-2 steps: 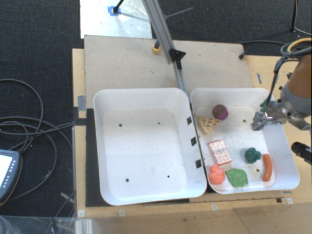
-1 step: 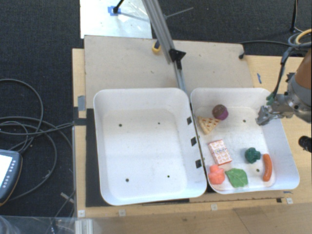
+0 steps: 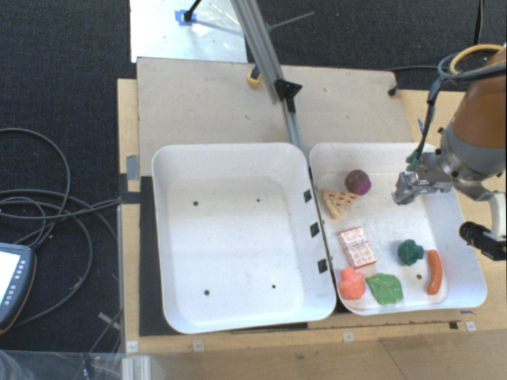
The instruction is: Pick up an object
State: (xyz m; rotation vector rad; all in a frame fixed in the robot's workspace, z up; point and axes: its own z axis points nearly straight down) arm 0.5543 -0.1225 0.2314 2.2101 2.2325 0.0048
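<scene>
The gripper (image 3: 405, 190) hung over the right bin (image 3: 467, 291), its state impossible to tell, with the purple ball (image 3: 358, 181) lying nearest, just to its left toward the divider, and beyond that ball the waffle wedge (image 3: 338, 203).

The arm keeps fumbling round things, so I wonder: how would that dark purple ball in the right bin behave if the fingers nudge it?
The purple ball looks round, so it would probably roll off when nudged. It lies close to the waffle wedge, which might stop it that way. Its surface looks smooth, so it may slip.
</scene>
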